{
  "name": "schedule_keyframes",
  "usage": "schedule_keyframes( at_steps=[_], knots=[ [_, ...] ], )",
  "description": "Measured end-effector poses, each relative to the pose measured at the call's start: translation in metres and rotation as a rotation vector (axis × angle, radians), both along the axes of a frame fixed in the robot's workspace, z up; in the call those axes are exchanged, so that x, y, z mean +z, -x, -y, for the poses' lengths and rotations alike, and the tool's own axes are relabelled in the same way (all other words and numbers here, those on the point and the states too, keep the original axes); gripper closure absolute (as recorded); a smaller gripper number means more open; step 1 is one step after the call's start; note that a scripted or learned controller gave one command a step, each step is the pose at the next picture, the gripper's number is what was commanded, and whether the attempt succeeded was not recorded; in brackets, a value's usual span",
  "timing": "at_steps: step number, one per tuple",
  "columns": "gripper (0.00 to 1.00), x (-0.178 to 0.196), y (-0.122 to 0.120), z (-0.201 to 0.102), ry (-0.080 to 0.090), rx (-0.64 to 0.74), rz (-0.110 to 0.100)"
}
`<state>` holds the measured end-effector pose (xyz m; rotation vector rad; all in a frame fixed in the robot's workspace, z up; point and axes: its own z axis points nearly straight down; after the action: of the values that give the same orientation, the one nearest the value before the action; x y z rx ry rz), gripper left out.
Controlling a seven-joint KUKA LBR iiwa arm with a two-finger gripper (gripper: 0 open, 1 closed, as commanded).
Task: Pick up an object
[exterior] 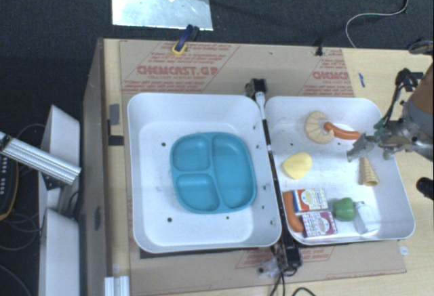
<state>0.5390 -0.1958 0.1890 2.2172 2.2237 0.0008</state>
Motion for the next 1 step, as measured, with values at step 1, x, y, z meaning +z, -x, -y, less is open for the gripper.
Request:
schedule_keyframes(
  at_steps=[1],
  knots=[
    [0.00, -0.0571, -0.0618, -0.0628, -0.002, 0.001, 0.000]
  ],
)
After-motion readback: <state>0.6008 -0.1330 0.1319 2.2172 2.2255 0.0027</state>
